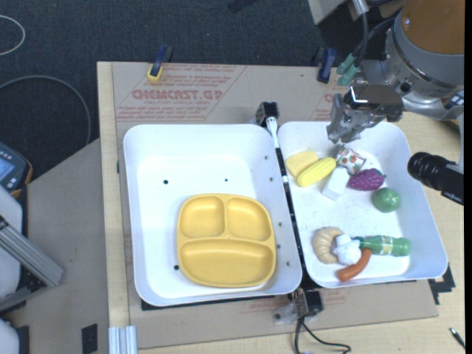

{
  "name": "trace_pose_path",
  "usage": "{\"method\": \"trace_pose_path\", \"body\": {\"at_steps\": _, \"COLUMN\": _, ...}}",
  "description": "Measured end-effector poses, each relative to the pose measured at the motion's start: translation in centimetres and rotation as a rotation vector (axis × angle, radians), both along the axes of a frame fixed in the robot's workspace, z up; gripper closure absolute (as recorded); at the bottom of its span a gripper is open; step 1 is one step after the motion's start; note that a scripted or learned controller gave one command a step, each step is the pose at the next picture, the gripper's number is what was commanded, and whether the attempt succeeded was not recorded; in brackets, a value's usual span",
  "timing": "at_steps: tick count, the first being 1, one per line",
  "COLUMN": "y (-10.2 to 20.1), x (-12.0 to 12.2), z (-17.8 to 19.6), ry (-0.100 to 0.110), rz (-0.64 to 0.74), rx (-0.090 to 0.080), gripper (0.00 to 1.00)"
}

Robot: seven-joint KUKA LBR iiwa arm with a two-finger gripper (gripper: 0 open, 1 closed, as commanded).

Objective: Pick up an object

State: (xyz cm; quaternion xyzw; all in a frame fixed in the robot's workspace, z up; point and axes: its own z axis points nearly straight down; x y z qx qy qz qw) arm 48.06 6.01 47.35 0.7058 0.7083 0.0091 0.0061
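Note:
My gripper [345, 136] hangs over the back of the right bin [420, 231], its tips just above and behind a small red-and-white object [352, 158]. Nothing shows between the fingers. Below it lie a yellow corn cob [316, 172], a yellow wedge [300, 161], a white block [335, 185], a purple grape bunch [366, 179] and a green ball [386, 199]. Nearer the front lie a tan croissant [325, 240], a green bottle [383, 246] and an orange carrot [352, 265].
The left bin [147, 168] holds a yellow divided plate [225, 240]. A black clip [267, 113] sits at the back where the bins meet. A black cylinder [436, 174] juts in at the right, beside the right bin's edge.

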Motion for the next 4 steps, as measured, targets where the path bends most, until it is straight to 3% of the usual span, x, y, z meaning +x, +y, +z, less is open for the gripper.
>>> {"method": "trace_pose_path", "body": {"at_steps": 1, "y": 6.0, "x": -0.1, "z": 6.6, "ry": 0.011, "rz": 0.004, "rx": -0.001, "gripper": 1.0}}
{"method": "trace_pose_path", "body": {"at_steps": 2, "y": 4.9, "x": -0.3, "z": -9.6, "ry": 0.04, "rz": -0.006, "rx": -0.009, "gripper": 1.0}}
{"method": "trace_pose_path", "body": {"at_steps": 3, "y": 4.3, "x": -0.1, "z": 3.5, "ry": 0.006, "rz": -0.003, "rx": 0.0, "gripper": 1.0}}
{"method": "trace_pose_path", "body": {"at_steps": 4, "y": 7.7, "x": 7.0, "z": 5.4, "ry": 0.015, "rz": 0.0, "rx": -0.004, "gripper": 1.0}}
